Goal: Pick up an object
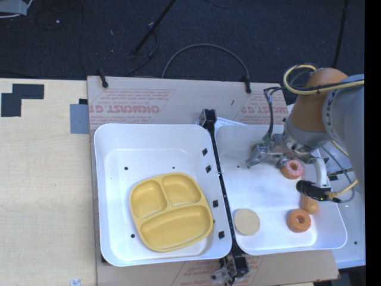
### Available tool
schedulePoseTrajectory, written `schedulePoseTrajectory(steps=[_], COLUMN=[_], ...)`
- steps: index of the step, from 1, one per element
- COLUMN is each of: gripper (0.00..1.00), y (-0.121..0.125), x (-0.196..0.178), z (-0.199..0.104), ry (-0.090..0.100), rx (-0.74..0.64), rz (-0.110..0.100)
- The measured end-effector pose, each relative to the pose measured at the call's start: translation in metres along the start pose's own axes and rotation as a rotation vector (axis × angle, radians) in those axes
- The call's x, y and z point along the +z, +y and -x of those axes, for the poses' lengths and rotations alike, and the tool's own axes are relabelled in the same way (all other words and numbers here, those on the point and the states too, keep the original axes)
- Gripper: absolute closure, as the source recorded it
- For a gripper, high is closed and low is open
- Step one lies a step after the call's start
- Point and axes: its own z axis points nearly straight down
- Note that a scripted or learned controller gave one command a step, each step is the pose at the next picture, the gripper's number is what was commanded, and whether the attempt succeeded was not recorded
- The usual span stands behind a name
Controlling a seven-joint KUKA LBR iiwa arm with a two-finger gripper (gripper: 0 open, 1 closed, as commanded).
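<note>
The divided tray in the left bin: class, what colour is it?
Yellow; the tray shows in the camera view.

Glossy yellow plastic tray [171,211] in smooth white bin [113,159].

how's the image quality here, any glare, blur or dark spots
Camera view: even overhead light, the white bins bright but not blown out; soft shadows under the yellow tray; the floor at the top is very dark; overall slightly soft, and the gripper is murky against the arm, its detail hard to read.

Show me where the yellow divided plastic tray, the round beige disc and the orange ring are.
yellow divided plastic tray [171,212], camera view, its centre ridge.
round beige disc [246,221], camera view, its flat top.
orange ring [299,220], camera view, its rim.
</note>
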Motion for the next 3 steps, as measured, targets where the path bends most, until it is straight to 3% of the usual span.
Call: schedulePoseTrajectory(steps=[1,3], gripper=[1.0,1.0], y=[-0.001,-0.001], x=[-0.01,-0.132], z=[0.001,0.009], ry=[0.0,-0.003], rx=[0.0,0.002], rz=[-0.002,0.006])
